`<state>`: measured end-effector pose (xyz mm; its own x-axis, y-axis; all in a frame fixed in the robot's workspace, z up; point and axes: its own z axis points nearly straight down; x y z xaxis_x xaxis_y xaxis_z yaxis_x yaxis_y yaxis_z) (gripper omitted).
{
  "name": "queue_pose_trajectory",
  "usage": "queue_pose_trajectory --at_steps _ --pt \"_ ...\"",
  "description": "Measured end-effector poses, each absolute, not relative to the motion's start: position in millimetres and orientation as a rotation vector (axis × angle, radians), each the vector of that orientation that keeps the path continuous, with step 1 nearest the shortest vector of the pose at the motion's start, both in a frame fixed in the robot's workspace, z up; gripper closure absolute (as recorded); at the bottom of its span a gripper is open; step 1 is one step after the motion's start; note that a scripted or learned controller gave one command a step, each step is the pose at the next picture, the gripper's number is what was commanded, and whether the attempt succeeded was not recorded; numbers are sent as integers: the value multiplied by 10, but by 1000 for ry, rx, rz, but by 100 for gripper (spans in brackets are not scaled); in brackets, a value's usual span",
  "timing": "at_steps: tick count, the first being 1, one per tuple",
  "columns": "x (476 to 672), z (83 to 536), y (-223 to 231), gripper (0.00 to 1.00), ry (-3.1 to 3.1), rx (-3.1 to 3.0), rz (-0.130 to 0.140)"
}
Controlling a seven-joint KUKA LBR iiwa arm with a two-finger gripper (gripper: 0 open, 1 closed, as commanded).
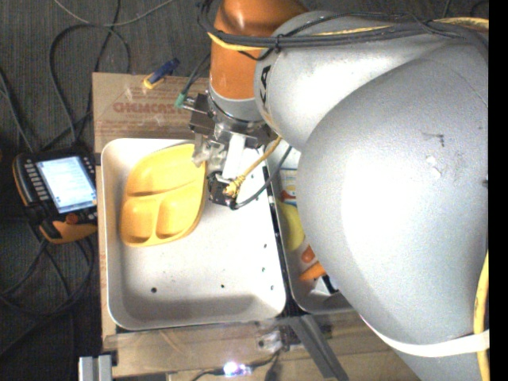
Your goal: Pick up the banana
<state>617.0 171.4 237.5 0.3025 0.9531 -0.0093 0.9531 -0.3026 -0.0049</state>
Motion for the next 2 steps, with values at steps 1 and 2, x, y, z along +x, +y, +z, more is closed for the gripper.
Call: queue_pose_trajectory --at_steps 1,2 --pt "5869 2309 2214 100 1813 2540 12" --pt "5856 2095 2042 100 1696 2603 18"
